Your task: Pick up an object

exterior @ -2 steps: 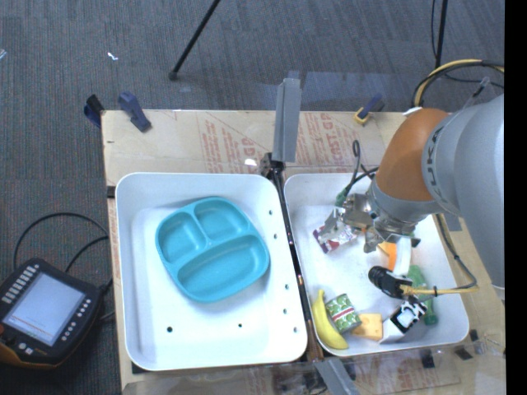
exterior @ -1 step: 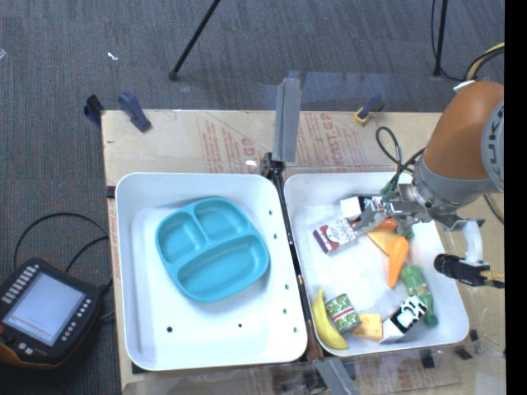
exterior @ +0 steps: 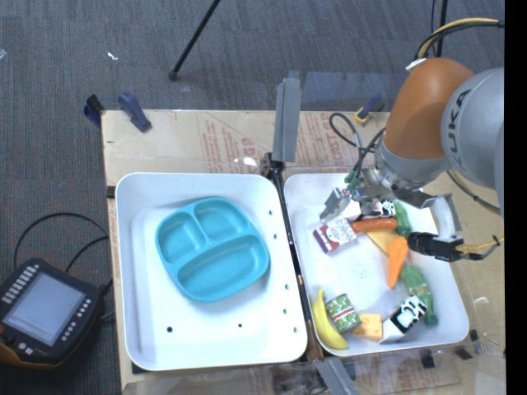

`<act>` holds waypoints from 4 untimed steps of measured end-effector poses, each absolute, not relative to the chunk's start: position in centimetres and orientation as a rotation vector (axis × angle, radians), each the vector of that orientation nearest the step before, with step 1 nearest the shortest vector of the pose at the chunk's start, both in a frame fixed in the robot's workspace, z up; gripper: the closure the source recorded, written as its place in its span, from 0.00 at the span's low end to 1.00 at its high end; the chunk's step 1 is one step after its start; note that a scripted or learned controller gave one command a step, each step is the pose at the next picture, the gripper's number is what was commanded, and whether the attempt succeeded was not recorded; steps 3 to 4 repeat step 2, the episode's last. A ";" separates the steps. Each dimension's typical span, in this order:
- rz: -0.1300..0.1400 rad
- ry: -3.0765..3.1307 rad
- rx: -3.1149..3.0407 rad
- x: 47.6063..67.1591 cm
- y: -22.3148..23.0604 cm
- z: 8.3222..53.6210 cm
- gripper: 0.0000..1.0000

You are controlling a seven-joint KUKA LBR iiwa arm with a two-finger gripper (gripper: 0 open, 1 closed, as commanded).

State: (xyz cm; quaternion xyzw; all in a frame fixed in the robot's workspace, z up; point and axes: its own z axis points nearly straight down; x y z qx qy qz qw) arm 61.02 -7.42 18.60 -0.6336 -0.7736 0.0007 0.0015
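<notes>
Gripper [exterior: 352,204] low over right bin [exterior: 458,303], beside red carton [exterior: 334,235], positioned for pick; finger state indeterminate; nothing visibly held.

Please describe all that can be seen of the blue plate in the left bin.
The blue plate is a light blue tray that looks like plastic, with rounded corners and three compartments: two smaller ones at the far side and one long one at the near side. It lies flat and right side up on the floor of the left bin, turned at a slant to the bin's walls. Nothing lies in its compartments and nothing else touches it.
</notes>
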 end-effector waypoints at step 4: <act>-0.008 -2.699 -1.626 64.8 -9.3 9.3 0.00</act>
